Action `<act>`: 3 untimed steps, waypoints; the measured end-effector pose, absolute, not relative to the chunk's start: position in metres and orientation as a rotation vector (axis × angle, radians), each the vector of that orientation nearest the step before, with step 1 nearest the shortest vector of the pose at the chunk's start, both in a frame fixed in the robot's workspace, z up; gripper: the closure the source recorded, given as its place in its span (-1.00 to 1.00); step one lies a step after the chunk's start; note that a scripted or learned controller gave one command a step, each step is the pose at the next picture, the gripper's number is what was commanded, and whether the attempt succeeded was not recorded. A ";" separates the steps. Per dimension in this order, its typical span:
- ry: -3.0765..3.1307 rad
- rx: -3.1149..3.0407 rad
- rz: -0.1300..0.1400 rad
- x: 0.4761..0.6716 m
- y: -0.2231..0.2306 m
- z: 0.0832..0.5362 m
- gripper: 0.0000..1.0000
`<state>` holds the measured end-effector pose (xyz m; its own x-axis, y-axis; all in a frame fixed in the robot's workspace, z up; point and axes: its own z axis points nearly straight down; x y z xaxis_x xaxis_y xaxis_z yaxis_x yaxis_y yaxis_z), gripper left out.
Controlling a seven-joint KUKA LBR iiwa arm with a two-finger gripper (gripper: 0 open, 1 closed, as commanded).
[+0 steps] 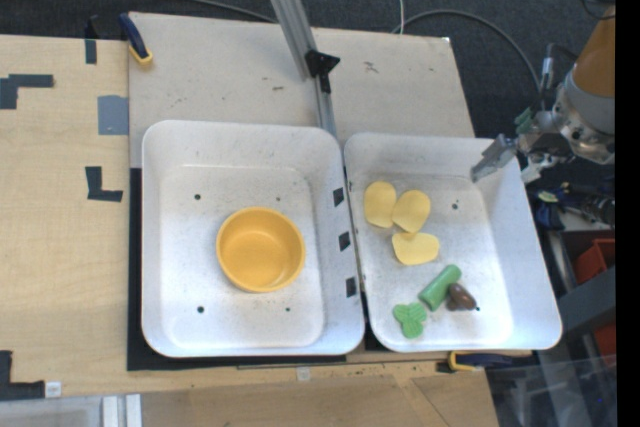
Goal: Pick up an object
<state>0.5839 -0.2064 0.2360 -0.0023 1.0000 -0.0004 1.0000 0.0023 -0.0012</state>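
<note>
room lies open in the right bin (520,245) along its right wall; you see yellow pieces (400,220) and a green object (428,297) left of it. gripper (492,160) hangs over the far right rim, jaw state unclear.

A yellow bowl (261,249) sits upright in the left bin (170,155); three yellow chips (400,221), a green piece (427,300) and a brown lump (461,297) lie in the right bin (520,315).
</note>
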 end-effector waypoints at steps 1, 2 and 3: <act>-2.223 -2.219 0.002 0.584 -0.206 0.236 -1.00; -2.218 -2.215 0.007 0.584 -0.205 0.171 -1.00; -2.219 -2.215 0.007 0.585 -0.204 0.107 -1.00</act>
<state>0.5848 -0.2039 0.1065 -0.0018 1.0000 0.0012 1.0000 0.0018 -0.0073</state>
